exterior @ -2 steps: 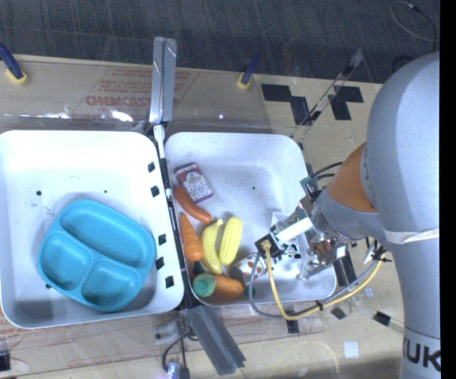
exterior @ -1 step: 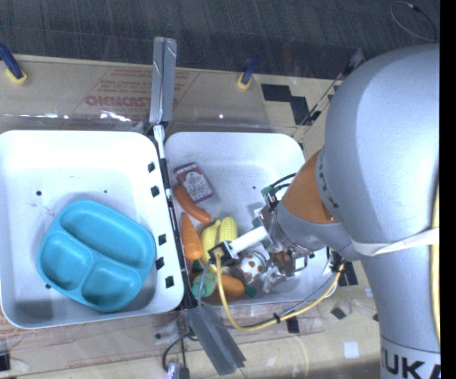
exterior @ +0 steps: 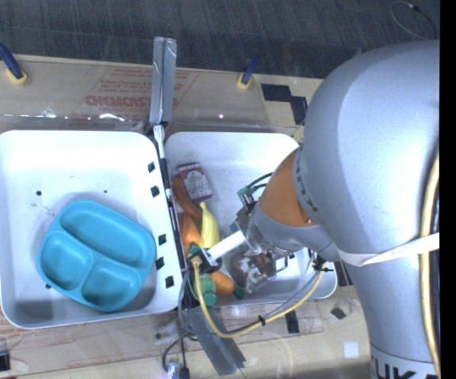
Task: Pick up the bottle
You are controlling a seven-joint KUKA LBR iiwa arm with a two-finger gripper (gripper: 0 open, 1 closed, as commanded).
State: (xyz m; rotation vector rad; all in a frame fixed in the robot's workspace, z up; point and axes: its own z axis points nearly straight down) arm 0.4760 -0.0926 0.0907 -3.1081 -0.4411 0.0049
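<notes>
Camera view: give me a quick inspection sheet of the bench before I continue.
Surface: two white bins side by side, left bin, right bin.
Job's things: bottle not clearly identifiable among the right bin's pile.
Clutter: blue divided tray in left bin; banana, orange items, small packet in right bin.
Claw: claw low over right bin; grip unclear.
Cables: yellow cable looping by the front edge.
Surroundings: dark floor, blue clamps.

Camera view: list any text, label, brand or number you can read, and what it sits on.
Red print on the cardboard sheet behind the bins: several lines, mirrored or blurred, not readable.
"UK", cut off by the frame edge, on the arm's base.
Label on the small dark packet in the right bin: too small to read.
</notes>
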